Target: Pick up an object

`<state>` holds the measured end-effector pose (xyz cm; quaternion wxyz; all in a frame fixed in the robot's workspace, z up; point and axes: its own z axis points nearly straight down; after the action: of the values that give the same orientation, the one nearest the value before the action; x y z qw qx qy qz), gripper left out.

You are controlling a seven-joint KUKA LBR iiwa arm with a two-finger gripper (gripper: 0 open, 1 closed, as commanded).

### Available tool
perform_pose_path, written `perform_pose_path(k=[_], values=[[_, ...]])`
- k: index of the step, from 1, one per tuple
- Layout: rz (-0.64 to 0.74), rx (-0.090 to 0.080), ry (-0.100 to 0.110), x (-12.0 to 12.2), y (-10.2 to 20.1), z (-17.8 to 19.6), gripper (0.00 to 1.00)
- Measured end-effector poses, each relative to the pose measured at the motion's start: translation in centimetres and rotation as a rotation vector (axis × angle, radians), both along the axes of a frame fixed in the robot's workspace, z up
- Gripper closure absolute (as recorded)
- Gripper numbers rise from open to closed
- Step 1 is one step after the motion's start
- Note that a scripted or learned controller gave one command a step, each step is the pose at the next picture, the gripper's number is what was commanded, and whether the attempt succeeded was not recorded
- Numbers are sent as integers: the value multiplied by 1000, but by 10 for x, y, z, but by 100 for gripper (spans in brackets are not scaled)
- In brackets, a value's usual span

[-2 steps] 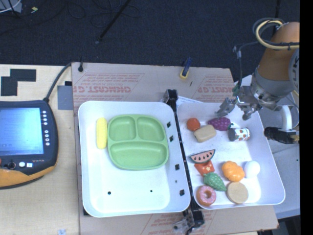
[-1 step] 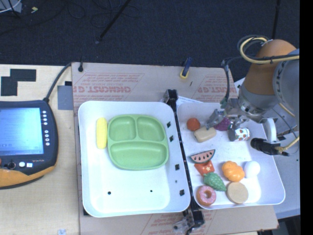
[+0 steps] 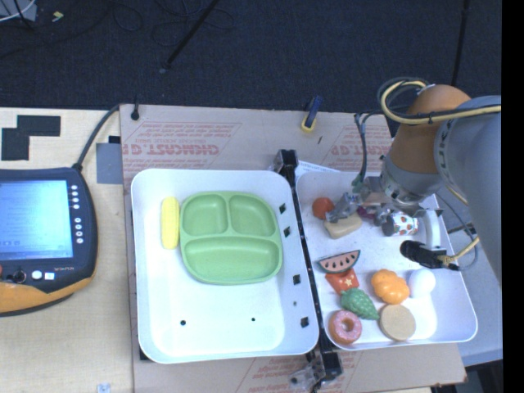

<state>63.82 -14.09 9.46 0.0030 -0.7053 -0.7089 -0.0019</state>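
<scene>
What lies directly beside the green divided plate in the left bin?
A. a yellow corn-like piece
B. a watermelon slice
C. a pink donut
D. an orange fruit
A: the yellow piece lies along the left edge of the green plate in the left bin; the other three items are in the right bin.

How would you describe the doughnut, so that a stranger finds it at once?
Look at the right bin, the one full of toy food. At its near left corner lies the doughnut, just below the green piece. It alone is a pink-frosted ring with a hole.
</scene>
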Motion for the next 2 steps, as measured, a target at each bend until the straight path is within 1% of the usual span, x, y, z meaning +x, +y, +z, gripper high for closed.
perform_pose_path(k=[1, 2], values=[[-5, -1, 2, 2, 0, 1, 0], [-4, -12, -7, 4, -4, 14, 100]])
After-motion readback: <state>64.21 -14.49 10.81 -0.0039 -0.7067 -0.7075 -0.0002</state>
